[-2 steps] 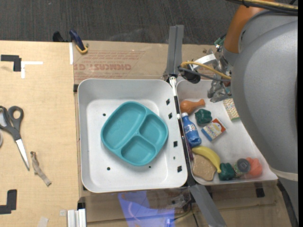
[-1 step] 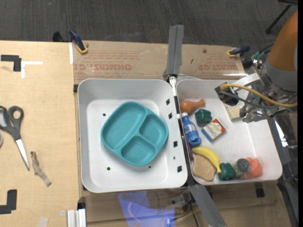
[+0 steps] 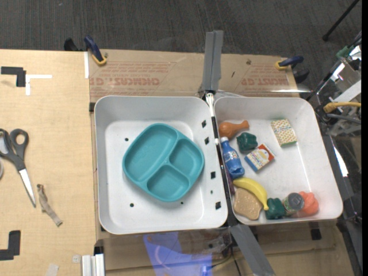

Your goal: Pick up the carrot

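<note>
Two bins sit side by side on the surface [image 3: 46,96]; the left bin [image 3: 109,211] holds a teal tray [image 3: 164,163]. The carrot [image 3: 233,129] lies at 10 o'clock in the right bin [image 3: 322,154], just above a blue bottle [image 3: 232,158] and beside a green toy [image 3: 247,142]. Whether the end effector is spread or pressed together cannot be told.

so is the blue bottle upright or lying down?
Lying down. The bottle rests on its side along the right bin's left wall, cap end toward the far side.

Divided plate [image 3: 164,162] sitting in left bin [image 3: 109,211]; right bin [image 3: 325,171] holding carrot [image 3: 234,128] at back-left — banana [image 3: 253,188] lying nearer front.
</note>
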Robot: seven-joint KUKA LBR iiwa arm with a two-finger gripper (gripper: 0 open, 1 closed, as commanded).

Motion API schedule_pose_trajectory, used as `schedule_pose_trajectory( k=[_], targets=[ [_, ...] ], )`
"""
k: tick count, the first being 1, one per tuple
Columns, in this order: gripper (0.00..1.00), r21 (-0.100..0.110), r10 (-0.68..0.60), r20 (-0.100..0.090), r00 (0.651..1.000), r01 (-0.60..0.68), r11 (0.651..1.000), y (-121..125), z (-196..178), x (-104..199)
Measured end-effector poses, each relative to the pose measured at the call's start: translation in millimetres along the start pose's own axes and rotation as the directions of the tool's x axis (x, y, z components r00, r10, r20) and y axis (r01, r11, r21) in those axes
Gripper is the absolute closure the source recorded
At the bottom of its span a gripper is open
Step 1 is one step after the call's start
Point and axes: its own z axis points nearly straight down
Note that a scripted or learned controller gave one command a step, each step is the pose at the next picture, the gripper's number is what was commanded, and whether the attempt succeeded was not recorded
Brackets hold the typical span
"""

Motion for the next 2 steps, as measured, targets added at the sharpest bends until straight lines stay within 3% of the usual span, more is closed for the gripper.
schedule_pose_trajectory(
  k=[1, 2],
  targets=[
    [1.00, 0.003, -0.327, 0.000, 0.945, 0.327, 0.945, 50, 88, -37],
    [1.00, 0.000, -0.606, -0.001, 0.796, 0.606, 0.796, 59, 109, 6]
  ],
)
